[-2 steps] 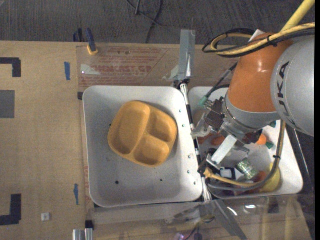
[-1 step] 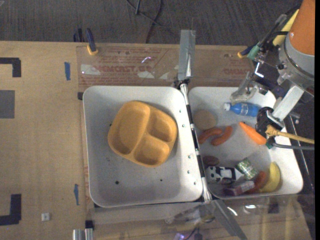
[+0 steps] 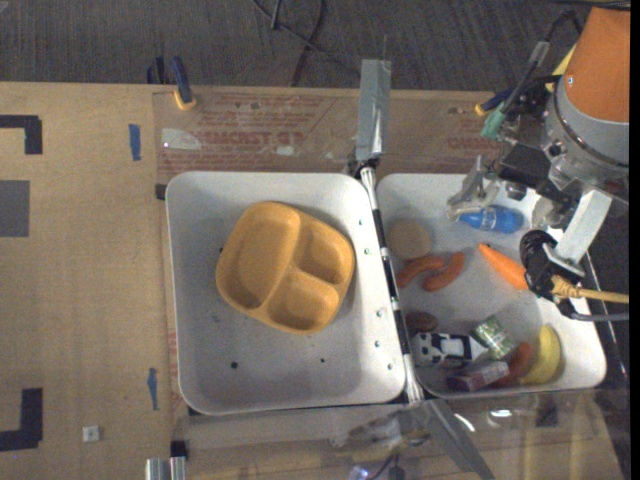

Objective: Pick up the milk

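Overhead slanted view of the work area. A light brown desk [image 3: 80,298] spans the lower frame, its surface marked with black tape corners [image 3: 25,133] at the left edge and short strips of blue tape [image 3: 134,141]. A flattened cardboard sheet [image 3: 260,133] with red printing lies on the far side of the desk, held by a blue-and-orange clamp [image 3: 176,78]. A grey metal bracket [image 3: 371,108] stands upright at mid-desk. Beyond the desk, dark grey carpeted floor [image 3: 120,13] fills the top of the frame, crossed by black cables [image 3: 285,3]. Lighting is even and diffuse, with soft shadows.
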